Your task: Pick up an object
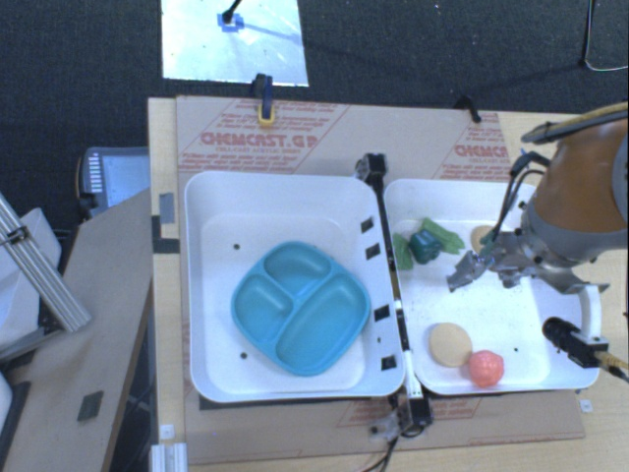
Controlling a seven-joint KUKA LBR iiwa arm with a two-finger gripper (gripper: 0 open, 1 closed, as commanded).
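Observation:
The right bin (511,190) holds a teal block (426,248) lying among green leafy pieces (441,234). A beige round disc (451,343) and a pink ball (486,367) sit near the bin's front wall. A tan item (481,236) peeks out beside the arm, mostly hidden by it. My gripper (465,272) hangs over the middle of the right bin, just right of and below the teal block and above the beige disc. Nothing shows in its grip.
The left bin (211,200) holds a blue divided plate (300,307). A black clip strip (383,264) runs along the wall between the bins. The grey and orange arm (580,195) covers the right bin's far right side.

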